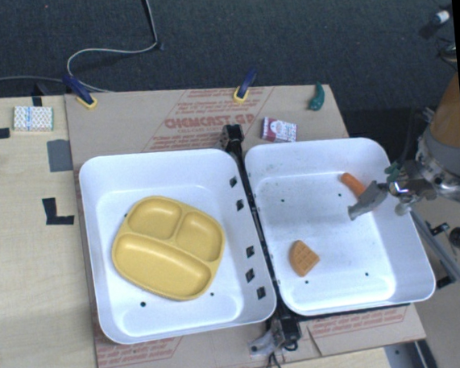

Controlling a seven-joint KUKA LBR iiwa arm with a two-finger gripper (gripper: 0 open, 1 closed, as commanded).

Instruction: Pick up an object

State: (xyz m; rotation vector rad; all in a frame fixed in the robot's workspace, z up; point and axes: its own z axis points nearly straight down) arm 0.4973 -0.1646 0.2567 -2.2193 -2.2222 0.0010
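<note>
Here, seen from above at a slant, two shallow white bins sit side by side on a cardboard-covered bench. The arm (445, 146) reaches in from the right, and its gripper (369, 200) hangs over the right edge of the right bin (338, 294); whether it is open or closed cannot be told, and nothing can be seen held in it. The likely trouble from here: the gripper sits just beside a small orange piece (351, 182) near the bin's upper right, close to the wall, so a descent there could strike the rim or nudge the piece against the wall instead of closing round it. That piece is also small and looks rounded, so it may slip out sideways. The other candidate, a flat tan waffle-like piece (303, 257), lies in the lower middle of the same bin, well apart from the gripper; being flat on the floor, it may give little to close on. The left bin (113, 312) holds a yellow divided tray (168, 246), lying tilted across its middle, with its compartments bare. Outside the bins, a small red-and-white packet (277, 129) rests on the cardboard (160, 129) just above the right bin.
</note>
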